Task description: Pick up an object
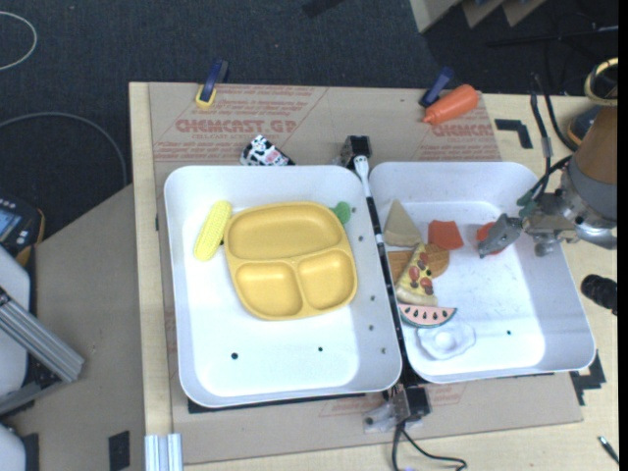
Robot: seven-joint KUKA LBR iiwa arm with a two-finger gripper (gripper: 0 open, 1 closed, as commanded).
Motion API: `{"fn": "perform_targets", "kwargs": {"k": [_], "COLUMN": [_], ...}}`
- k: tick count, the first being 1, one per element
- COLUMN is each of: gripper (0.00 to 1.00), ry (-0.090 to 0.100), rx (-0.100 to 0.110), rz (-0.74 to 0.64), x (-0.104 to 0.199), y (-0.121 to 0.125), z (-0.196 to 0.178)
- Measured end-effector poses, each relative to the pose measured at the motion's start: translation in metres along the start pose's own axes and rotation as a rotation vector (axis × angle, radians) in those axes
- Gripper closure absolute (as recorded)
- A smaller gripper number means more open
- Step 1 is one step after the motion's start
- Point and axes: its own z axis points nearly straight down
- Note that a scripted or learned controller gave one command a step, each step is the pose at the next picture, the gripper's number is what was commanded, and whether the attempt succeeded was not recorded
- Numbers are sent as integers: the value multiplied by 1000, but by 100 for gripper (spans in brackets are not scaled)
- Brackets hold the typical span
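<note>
Bright, even light falls from overhead; the two shallow white plastic bins [549, 292] glare almost to washout, with only thin soft shadows. The dark carpet floor [88, 37] stays dim. Small details look slightly soft, perhaps from low resolution.

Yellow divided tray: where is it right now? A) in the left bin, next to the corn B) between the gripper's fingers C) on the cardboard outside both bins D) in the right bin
A: the yellow divided tray lies inside the left bin, with the corn against its left side, and the gripper is over the right bin.
</note>
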Motion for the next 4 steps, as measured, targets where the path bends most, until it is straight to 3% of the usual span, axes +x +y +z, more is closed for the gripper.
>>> {"fn": "perform_targets", "kwargs": {"k": [1,3,4], "gripper": [0,0,0], "ry": [-3,0,0], "rx": [-14,-7,-8], "rz": [-3,-3,-3], "x": [0,-8,-7], "y": [3,-3,-3], "z": [-7,85,107]}}
